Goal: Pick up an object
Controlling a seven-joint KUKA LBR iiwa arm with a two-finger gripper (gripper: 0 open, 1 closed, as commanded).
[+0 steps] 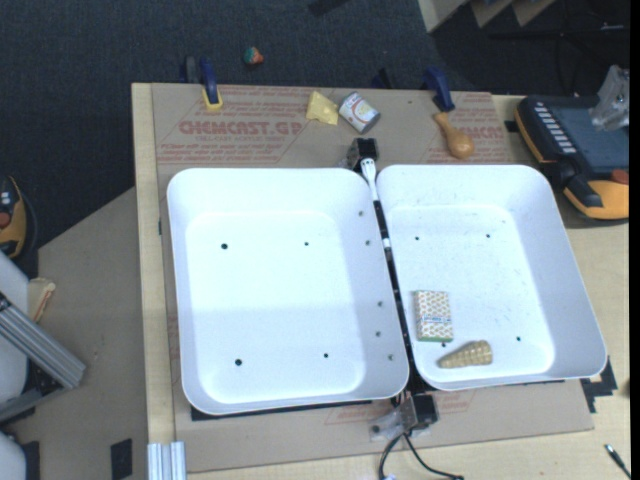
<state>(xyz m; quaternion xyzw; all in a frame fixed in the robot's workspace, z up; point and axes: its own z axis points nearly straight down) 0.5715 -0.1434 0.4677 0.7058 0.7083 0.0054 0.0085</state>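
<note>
Camera view, writing: red print on the brown board behind the bins, readable as "CHEMCAST" with further letters after it; the same red print repeats toward the right, partly covered.
Camera view, left bin: white, shallow, four dark dots on its floor.
Camera view, right bin: white, touching the left bin along the middle seam, dark specks scattered over its floor.
Camera view, small packet: flat, rectangular, pale with a fine multicoloured pattern, print too small to read; lies in the right bin near its front left corner, close to the seam.
Camera view, cone-shaped piece: tan, textured, lying on its side just in front of the small packet, point toward the left, near the front wall of the right bin.
Camera view, board clutter: yellow wedge and small white box side by side behind the bins; wooden-looking tan piece further right; blue clamp at the left rear edge.
Camera view, bench right edge: black and orange device beside the right bin.
Camera view, floor: small coloured ball on the dark carpet behind the board.
Tool state: cannot tell from this picture.
</note>
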